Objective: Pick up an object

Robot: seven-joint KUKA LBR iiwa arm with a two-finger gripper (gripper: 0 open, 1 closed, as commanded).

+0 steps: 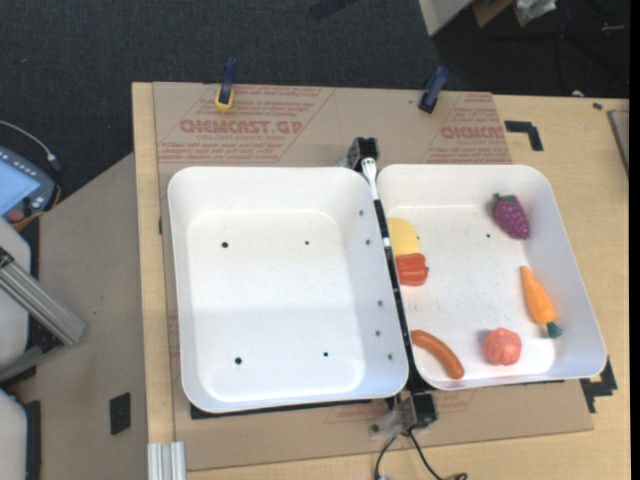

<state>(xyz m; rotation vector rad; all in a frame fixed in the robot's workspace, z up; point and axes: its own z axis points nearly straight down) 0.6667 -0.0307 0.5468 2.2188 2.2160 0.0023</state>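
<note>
1. Camera view: two white bins side by side on a brown bench [300,118], touching along their inner edges
2. Left bin [200,198]: bare white floor with four small dark dots
3. Right bin [570,268]: grapes [511,216] near far right corner; carrot [537,299] along right edge; tomato [503,346] near front right corner; sausage [439,353] at front left corner
4. Yellow piece [402,234] and red pepper [411,268] touching each other, against the left edge
5. Fingers: cannot tell

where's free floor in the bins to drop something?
Left bin: bare floor wall to wall. Right bin: a bare patch mid-floor between pepper, grapes and carrot. Crowded along the near edge: sausage, tomato.
</note>
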